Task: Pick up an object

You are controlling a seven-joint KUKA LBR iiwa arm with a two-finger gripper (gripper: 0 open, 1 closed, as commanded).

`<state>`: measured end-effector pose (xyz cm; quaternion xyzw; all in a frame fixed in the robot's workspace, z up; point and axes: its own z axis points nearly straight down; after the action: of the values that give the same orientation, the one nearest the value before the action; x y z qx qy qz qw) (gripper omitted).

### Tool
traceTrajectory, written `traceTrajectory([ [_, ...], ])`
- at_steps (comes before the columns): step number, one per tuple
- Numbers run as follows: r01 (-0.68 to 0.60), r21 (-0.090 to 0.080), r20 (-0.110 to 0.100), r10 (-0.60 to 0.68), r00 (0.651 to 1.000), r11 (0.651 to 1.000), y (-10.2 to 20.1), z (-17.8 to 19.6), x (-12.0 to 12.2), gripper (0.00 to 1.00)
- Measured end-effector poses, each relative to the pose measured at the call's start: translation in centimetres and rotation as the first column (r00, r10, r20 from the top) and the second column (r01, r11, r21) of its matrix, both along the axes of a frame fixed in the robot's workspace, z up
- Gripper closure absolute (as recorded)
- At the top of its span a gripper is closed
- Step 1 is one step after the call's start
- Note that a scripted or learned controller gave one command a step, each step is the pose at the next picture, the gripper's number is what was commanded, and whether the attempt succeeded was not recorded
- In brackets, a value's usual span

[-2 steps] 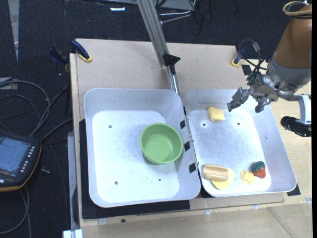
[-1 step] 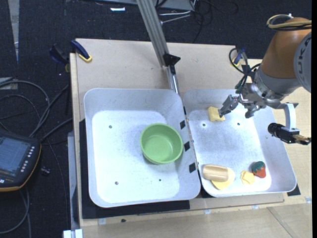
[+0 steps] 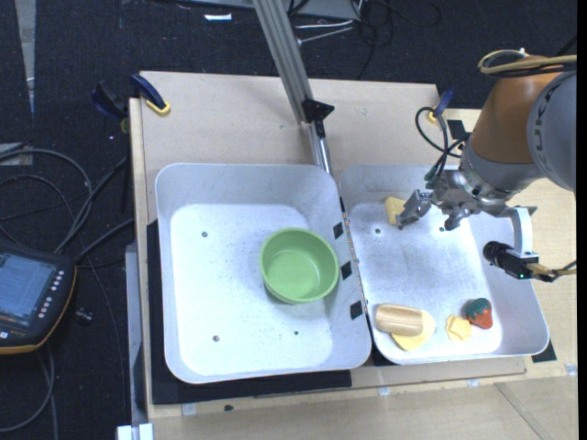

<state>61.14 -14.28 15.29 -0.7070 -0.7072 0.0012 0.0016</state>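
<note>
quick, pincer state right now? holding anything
Pincer: open over the far end of the right bin, fingers spread, nothing between them. A small yellow piece lies just beside it, not gripped.

The two white bins looked like smooth plastic, a bit dull, with tiny dark specks on their floors. The green bowl in the left bin looked like smooth plastic with a soft shine. The bench under the bins looked like pale wood, flat and matt. Behind the bins, a slanted pole looked like shiny grey metal. The arm's orange band to the right of the bins was smooth and glossy. The floor around the bench looked like dark, rough carpet.
</note>
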Motion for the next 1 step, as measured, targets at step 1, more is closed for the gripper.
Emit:
traceTrajectory([
  [1,0.000,-0.001,0.005,0.000,1.000,1.000,-0.03,1.27,0.11,1.00],
])
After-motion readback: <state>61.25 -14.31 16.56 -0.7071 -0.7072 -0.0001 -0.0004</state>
